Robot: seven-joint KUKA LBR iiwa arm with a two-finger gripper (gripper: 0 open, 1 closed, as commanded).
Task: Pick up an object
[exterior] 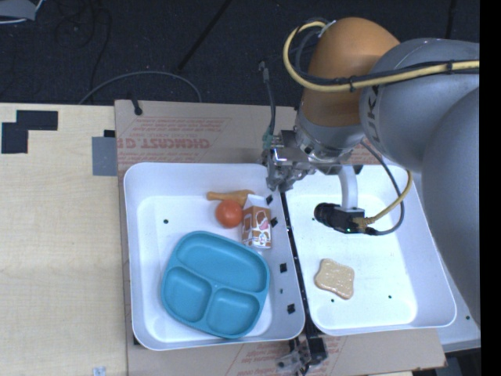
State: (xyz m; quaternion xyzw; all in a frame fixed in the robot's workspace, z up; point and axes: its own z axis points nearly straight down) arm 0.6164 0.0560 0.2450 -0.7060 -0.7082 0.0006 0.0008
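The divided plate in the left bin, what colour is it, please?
Blue plate, clearest in the camera view.

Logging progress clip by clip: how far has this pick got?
Nothing looks picked yet. The blue divided plate, orange ball and small carton lie in the left bin; the toast slice lies in the right bin. The claw is above the wall between the bins, nothing visibly in it. Grasping and lifting remain.

Pale wooden bench (55, 233) — dark floor (156, 30)
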